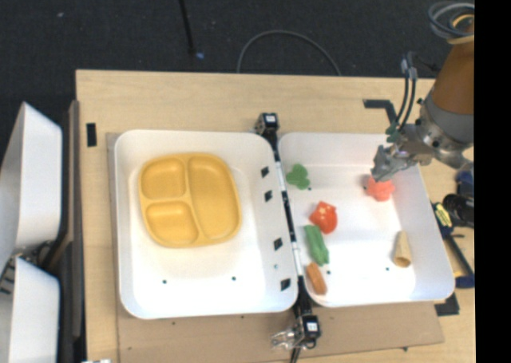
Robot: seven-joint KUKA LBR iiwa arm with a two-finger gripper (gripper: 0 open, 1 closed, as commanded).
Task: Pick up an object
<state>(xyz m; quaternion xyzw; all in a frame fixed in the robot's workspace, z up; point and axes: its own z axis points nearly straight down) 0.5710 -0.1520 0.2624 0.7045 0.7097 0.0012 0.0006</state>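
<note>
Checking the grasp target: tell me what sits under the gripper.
Under the gripper a pink object lies on the right bin floor. Its upper part is covered by the gripper, so contact cannot be judged.

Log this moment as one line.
gripper: over pink item, right bin | grasp: unclear | red item: loose | tray: left bin

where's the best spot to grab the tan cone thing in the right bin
Probably across the middle of the tan cone, coming straight down from above. It lies flat on the right bin floor, its length running roughly toward the near wall, with bare floor on both long sides, so closing across its narrow width looks easiest.
</note>
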